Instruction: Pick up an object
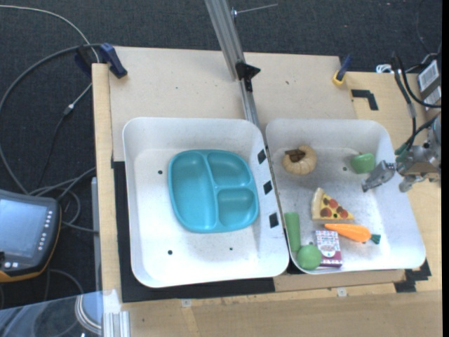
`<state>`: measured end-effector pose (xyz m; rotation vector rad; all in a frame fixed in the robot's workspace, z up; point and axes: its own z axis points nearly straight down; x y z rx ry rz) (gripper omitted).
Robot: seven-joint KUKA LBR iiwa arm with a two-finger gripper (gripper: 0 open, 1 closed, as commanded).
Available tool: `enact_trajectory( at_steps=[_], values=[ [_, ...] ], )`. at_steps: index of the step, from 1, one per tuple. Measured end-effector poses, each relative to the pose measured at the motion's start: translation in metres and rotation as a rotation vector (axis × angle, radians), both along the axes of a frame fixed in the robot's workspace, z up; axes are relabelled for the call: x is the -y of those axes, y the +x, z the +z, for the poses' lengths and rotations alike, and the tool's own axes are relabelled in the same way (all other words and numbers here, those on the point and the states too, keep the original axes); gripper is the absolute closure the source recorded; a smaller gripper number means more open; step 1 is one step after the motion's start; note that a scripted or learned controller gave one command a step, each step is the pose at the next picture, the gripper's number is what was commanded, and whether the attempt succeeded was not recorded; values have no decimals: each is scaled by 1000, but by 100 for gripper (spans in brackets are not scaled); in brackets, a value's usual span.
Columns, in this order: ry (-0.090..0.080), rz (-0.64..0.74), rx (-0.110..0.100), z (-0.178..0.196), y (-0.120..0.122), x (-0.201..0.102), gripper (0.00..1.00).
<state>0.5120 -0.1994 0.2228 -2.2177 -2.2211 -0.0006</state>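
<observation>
Bench [182, 83] carries 2 shallow white bins side by side. Left bin [151, 258] holds 1 item: a teal divided plate [210, 189] with 3 compartments, lying flat near the bin's centre.

Right bin [407, 237] holds the loose objects. A brown, pumpkin-like piece [299, 159] sits toward the far left of this bin. A green piece [363, 163] lies at the far right, just beside the gripper [391, 177]. A pizza slice toy [328, 207] lies mid-bin, with an orange carrot [349, 232] just in front of it. A small pink-and-white carton [328, 248] sits at the near edge, touching or almost touching a green round fruit [309, 257]. A green cylinder [292, 230] lies along the left wall, above that fruit.

The gripper enters at the bin's right wall. Its 2 fingers stand parted, and nothing is seen between them. The green piece is nearest, off to its left.

A metal pole [226, 34] crosses the bench from the top and ends at the divide between the bins. Blue clamps [112, 60] grip the bench's far corners. The floor is dark carpet [42, 132], with grey cables trailing on the left and a handheld control pendant [24, 234] at the left edge.
</observation>
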Motion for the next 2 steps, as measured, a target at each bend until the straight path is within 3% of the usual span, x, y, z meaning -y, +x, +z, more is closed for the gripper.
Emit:
enact_trajectory(
  at_steps=[1,2],
  values=[
    [0,0,0,0,0,0,0],
    [2,0,-5,-59,6,-6,0]
  ],
)
